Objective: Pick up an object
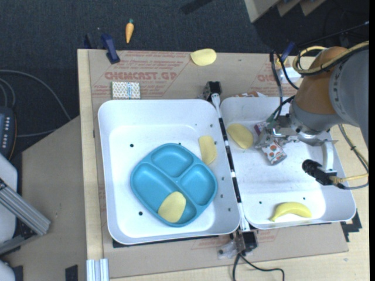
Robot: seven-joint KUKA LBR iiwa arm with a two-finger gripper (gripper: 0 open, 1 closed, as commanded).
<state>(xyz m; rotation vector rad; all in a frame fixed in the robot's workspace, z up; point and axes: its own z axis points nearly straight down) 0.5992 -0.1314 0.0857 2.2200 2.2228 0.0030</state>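
Note:
In the right bin (pixel 328 206), my gripper (pixel 270 134) hangs low over the upper left part, at the end of the grey arm with its orange band (pixel 319 92). A small red and white carton (pixel 274 153) lies right under and in front of the gripper; whether they touch is unclear. A yellow lemon-shaped piece (pixel 240 135) lies just left of the gripper. A yellow banana (pixel 291 211) rests near the bin's front wall.
The left bin (pixel 117 157) holds a blue divided plate (pixel 193 183) with a yellow piece (pixel 172 206) in it, and another yellow piece (pixel 207 148) beside it. A yellow item (pixel 203 57) and a small patterned packet (pixel 125 89) lie on the board behind the bins.

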